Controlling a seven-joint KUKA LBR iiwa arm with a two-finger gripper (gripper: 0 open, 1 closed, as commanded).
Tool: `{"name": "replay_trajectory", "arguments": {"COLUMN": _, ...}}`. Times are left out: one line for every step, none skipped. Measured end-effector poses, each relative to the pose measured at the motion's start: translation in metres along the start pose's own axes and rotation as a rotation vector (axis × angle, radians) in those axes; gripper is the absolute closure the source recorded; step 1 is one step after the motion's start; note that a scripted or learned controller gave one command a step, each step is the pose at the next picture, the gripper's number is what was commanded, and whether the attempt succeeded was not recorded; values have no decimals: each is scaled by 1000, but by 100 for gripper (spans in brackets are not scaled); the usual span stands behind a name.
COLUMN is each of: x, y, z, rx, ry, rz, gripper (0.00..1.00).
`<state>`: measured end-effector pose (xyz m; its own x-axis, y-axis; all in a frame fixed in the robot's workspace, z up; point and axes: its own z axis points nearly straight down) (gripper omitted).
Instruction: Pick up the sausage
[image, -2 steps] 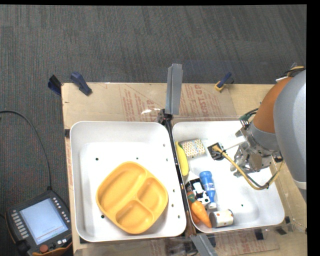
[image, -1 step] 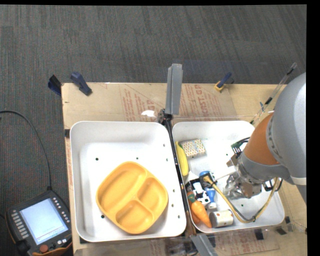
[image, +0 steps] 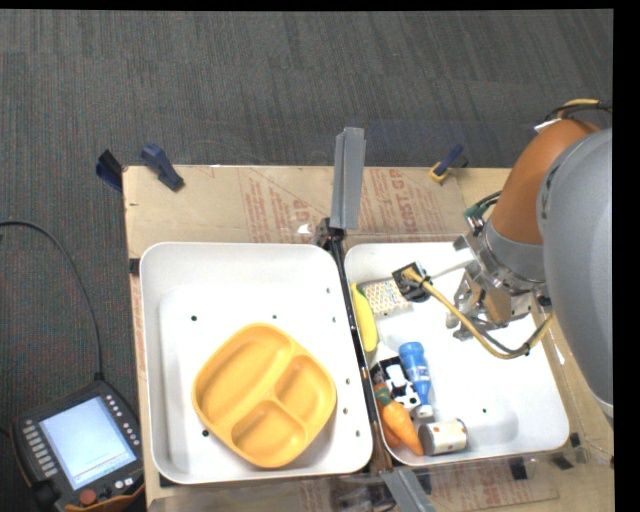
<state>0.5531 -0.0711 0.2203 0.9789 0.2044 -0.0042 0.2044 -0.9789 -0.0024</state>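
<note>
The gripper (image: 488, 308), its spread impossible to tell, hung at 2 o'clock in the right bin (image: 505, 395); the stubby sausage (image: 443, 436) at 6 o'clock looked light, smooth, probably best pinched mid-length.

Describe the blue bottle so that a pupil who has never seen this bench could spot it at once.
Find the white bin in the right half of the camera view. Towards that bin's middle, just above the orange carrot in the picture, lies the blue bottle. It is the only blue thing among the small items there.
</note>
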Motion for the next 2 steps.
{"name": "replay_trajectory", "arguments": {"x": -73, "y": 39, "z": 28, "rx": 2, "ry": -2, "rz": -88, "gripper": 100}}
{"name": "replay_trajectory", "arguments": {"x": -92, "y": 60, "z": 26, "rx": 2, "ry": -1, "rz": 3, "gripper": 100}}
